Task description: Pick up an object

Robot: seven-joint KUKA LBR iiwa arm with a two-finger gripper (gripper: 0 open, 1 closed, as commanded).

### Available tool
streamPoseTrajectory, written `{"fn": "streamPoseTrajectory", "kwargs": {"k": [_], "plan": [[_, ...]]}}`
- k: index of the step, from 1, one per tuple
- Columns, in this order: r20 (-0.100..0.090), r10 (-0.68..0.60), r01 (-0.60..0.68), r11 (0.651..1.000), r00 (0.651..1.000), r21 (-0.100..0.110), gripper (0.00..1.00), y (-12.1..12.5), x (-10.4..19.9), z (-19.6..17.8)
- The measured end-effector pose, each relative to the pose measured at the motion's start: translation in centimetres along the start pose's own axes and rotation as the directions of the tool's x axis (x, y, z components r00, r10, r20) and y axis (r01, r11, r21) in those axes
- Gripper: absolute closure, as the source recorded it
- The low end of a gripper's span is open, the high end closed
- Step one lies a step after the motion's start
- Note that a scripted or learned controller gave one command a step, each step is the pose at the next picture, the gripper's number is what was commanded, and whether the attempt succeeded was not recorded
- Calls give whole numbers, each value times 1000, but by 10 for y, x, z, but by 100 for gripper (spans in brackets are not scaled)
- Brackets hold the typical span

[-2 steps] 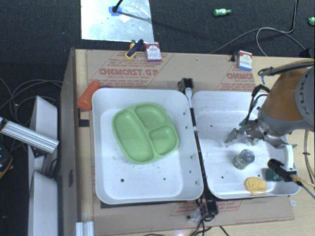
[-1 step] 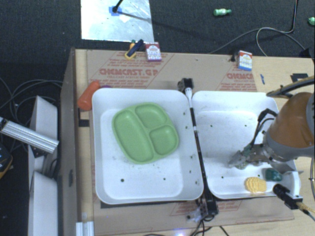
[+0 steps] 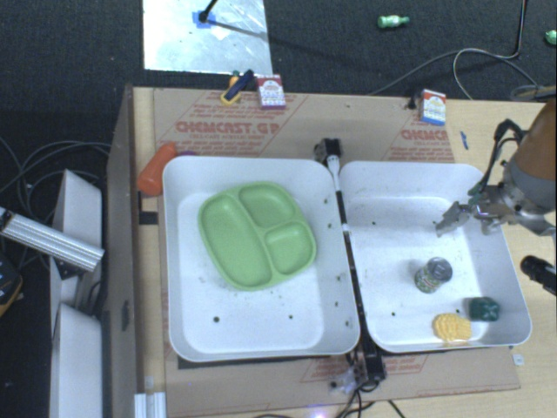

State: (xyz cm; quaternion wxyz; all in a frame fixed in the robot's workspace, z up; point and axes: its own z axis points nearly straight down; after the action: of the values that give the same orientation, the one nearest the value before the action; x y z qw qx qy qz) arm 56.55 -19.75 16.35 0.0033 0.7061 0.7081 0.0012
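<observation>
- Bench top is brown cardboard [image 3: 365, 116] with red print, on a dark carpeted floor; two shallow white bins sit side by side on it, meeting at a black hinge line down the middle.
- Left bin [image 3: 200, 320]: holds a green divided plate [image 3: 257, 234], three compartments, lying flat and a little skewed. Nothing else in it that I can make out.
- Right bin [image 3: 392, 212]: three small objects, all in the near half. A small jar with a silvery top [image 3: 432, 274] stands roughly mid-bin; a yellow corn-like toy [image 3: 452, 326] lies by the near wall; a dark green block [image 3: 483, 308] sits just beside the corn, toward the right corner.
- Gripper [image 3: 470, 216] hangs over the far-right part of the right bin, arm entering from the right edge. Two fingers visible, splayed apart, nothing between them: open and empty.
- Key relation: the jar is the nearest candidate. It lies toward the near wall from the fingertips and slightly toward the bin's centre line, apart from them, not touching. Corn and block are further along the same direction, near the wall.
- Jar looks upright and round, so no long axis to align to; finger orientation should matter little. Corn toy has a long axis roughly parallel to the near wall.
- Judgement: task not yet begun in earnest; next move needs a shift toward the near wall, then descent over the jar.
- Risk: round jar may roll or tip if fingers land off-centre; corn and block crowd the wall.
</observation>
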Motion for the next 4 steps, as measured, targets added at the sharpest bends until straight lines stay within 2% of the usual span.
{"fn": "streamPoseTrajectory", "kwargs": {"k": [1, 3, 4], "plan": [[-2, 2, -2, 1000, 1000, 1, 0, -60, 6, 22], [-3, 2, -2, 1000, 1000, 5, 0, -74, 25, 79], [-3, 2, -2, 1000, 1000, 3, 100, -73, 25, 68]]}}
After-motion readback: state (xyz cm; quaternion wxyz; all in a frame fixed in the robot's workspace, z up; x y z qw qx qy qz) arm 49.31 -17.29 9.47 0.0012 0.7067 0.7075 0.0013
